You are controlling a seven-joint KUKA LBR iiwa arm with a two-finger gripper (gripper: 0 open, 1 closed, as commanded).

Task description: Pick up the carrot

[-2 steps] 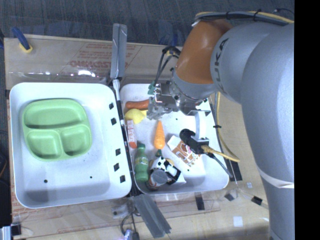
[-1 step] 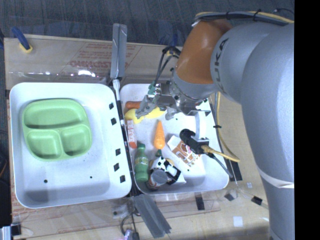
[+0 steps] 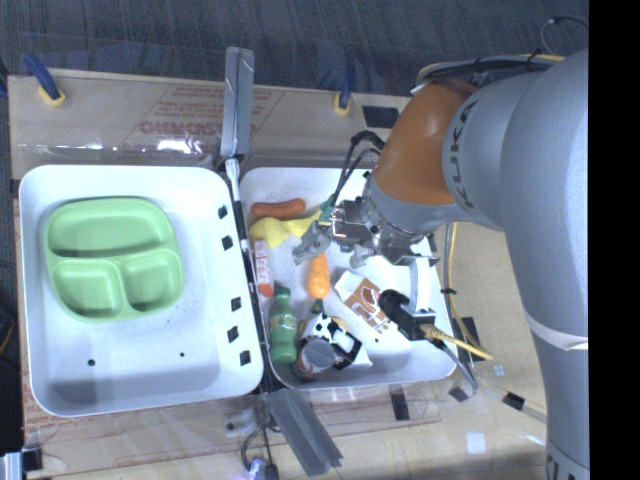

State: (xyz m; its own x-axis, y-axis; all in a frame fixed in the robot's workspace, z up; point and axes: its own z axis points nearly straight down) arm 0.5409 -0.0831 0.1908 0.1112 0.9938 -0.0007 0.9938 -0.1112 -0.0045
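The tool (image 3: 322, 240) hangs with its fingers spread wide right over the carrot (image 3: 318, 276), which lies just below it, so I think it must next go down and squeeze.

1. Two bins are sitting side by side on the bench (image 3: 120, 118); the left bin (image 3: 60, 388) is holding a divided tray (image 3: 112, 258) toward its 10 o'clock corner.
2. In the right bin (image 3: 440, 368), the carrot (image 3: 318, 276) is lying near the centre.
3. A sausage (image 3: 278, 209) is lying at 11 o'clock from the carrot, a bottle (image 3: 283, 323) at 7 o'clock.
4. The gripper (image 3: 335, 238) is hanging just above the carrot, at 1 o'clock.
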